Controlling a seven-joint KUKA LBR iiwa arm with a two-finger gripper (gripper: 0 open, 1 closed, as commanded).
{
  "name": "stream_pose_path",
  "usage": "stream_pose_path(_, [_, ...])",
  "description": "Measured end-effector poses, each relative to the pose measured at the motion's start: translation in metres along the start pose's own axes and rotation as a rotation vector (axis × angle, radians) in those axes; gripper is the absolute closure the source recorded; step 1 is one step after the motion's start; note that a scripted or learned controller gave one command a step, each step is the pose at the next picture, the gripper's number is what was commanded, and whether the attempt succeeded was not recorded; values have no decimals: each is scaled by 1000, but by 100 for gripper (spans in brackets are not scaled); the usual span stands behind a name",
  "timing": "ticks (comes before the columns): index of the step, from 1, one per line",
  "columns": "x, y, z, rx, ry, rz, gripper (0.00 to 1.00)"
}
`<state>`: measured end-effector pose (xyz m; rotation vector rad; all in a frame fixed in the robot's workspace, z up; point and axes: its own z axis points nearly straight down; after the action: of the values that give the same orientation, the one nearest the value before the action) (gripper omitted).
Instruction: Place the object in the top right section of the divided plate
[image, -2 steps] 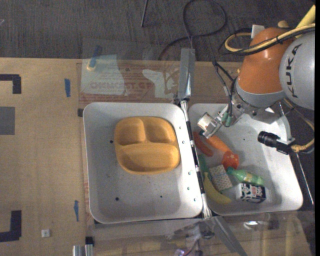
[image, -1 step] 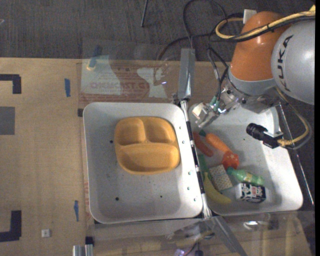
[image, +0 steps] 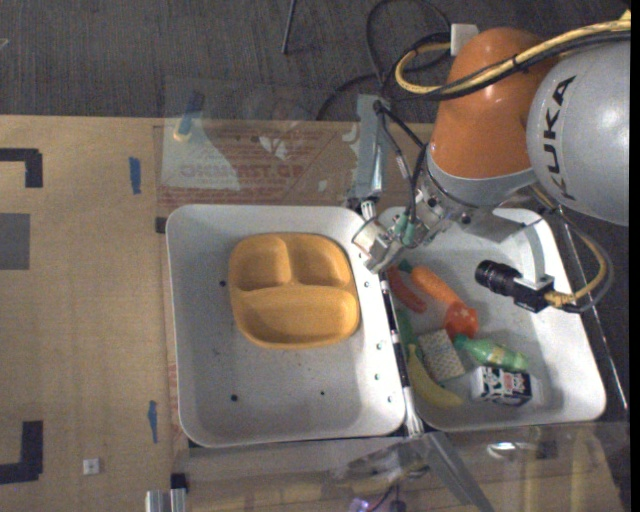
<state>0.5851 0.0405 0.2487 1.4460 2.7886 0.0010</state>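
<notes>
Bench (image: 80, 330) of pale wood bears two white bins (image: 200, 400).

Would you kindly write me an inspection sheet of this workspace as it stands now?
Surface: two white bins side by side, left bin, right bin.
Job's things: orange divided plate in left bin, sections bare.
Clutter: right bin holds carrot, tomato, banana, green bottle, small carton.
Grippers: pincer above the bins' shared edge.
Cables: yellow and black cables on the arm.
Surroundings: blue tape on bench.
</notes>
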Motion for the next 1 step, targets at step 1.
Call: stream_pose_path(1, [41, -7, 9, 1, 1, -101, 100])
